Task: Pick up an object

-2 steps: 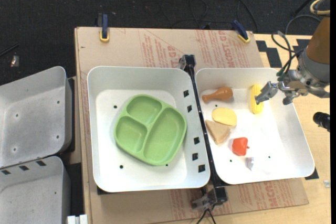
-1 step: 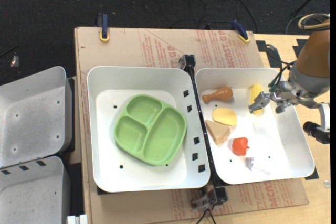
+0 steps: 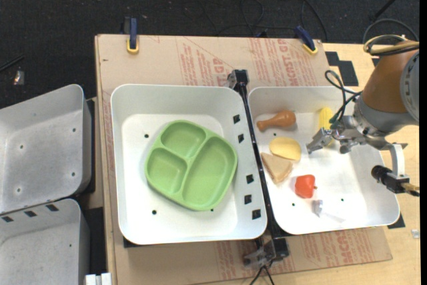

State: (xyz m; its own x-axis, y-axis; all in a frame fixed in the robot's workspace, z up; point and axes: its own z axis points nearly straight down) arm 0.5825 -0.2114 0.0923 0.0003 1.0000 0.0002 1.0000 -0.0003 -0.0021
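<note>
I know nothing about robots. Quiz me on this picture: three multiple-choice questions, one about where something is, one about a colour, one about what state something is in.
1. Where is the divided plate?
A. left bin
B. right bin
C. on the floor

2. What colour is the divided plate?
A. red
B. green
C. blue

3. How does the drumstick toy stand to the arm?
A. lifted between the jaws
B. lying on the bin floor, apart from the arm
C. resting on the plate

Answers: 1 A, the divided plate sits in the left bin. 2 B, it is light green. 3 B, the drumstick toy lies in the right bin, left of the gripper.
</note>
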